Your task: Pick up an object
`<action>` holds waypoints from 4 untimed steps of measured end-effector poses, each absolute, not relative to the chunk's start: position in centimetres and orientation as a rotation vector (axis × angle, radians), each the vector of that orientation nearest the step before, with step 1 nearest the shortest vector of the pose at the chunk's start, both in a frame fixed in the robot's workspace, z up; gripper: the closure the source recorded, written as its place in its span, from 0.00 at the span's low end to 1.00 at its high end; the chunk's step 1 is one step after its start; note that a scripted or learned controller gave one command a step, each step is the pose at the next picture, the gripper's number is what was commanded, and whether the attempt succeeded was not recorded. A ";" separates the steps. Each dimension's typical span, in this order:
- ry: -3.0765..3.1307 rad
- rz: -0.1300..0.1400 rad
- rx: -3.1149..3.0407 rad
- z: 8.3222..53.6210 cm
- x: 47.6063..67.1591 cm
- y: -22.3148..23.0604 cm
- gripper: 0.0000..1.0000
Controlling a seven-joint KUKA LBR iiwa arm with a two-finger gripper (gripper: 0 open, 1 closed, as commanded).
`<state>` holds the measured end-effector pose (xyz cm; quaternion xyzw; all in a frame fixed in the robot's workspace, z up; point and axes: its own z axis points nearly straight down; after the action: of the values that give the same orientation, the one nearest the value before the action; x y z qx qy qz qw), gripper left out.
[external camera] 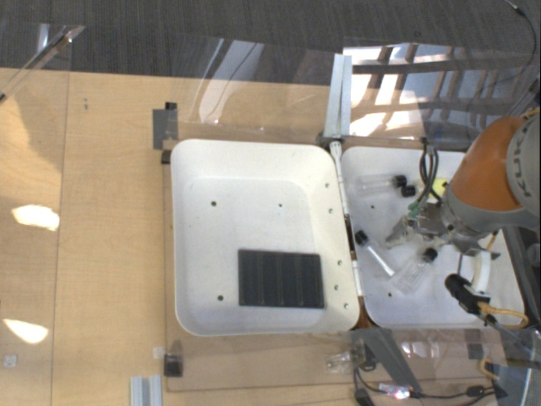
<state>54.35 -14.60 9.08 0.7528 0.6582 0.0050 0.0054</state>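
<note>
Clear plastic objects with dark caps lie scattered across the floor of the right bin, some near its far wall, some near its middle, one pale stick-like piece close to the left wall. Hard to make out singly, being see-through against white; probably small vials or tubes, though the view is too coarse to be sure. End effector reaches down into the same bin from the right, over the middle of the bin, just beside a black-capped piece. Cannot tell how its jaws stand, nor whether anything sits between them. Above it sits the grey arm with its orange band, hiding the bin's right part. Black and yellow cables trail near the bin's near right corner.

Left bin touches the right one along a shared edge and carries a dark ribbed rectangular block, lying flat near its near wall. Both bins rest on the light wooden worktop, with small dark clamps at the left bin's corners.
</note>
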 end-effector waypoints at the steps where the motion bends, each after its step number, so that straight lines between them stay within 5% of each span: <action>1: 2.059 0.021 2.322 9.5 50.5 -10.2 0.00; 3: 2.735 0.011 1.481 9.3 49.6 -12.7 0.00; 4: 3.066 0.003 0.527 9.3 49.7 -12.1 0.00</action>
<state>49.66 -12.12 9.30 0.1693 0.9854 0.0009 0.0153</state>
